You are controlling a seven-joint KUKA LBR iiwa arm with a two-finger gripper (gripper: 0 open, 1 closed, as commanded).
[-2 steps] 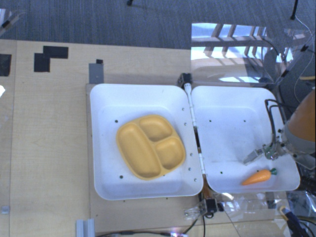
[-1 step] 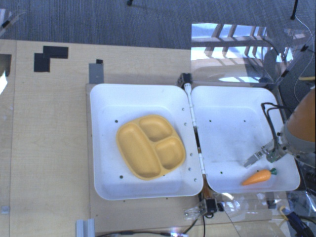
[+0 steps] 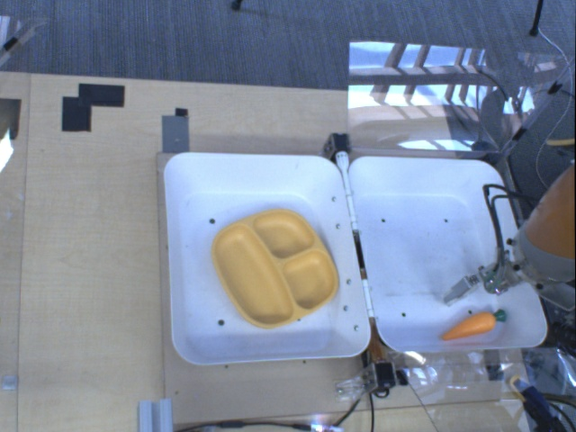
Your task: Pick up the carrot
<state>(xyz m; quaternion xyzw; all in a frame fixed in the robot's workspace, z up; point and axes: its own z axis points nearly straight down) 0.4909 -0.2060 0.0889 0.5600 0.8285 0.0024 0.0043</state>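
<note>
We see the carrot (image 3: 469, 326) lying just at 6 o'clock of our end effector (image 3: 461, 290), pointing 8 o'clock, fingers slightly apart, holding nothing.

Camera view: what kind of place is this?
Likely a robot lab bench: two white bins side by side, a toy-like carrot, stand legs on grey carpet.

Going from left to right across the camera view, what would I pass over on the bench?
Left white bin → yellow divided tray → right white bin → pincer just above the carrot.
</note>
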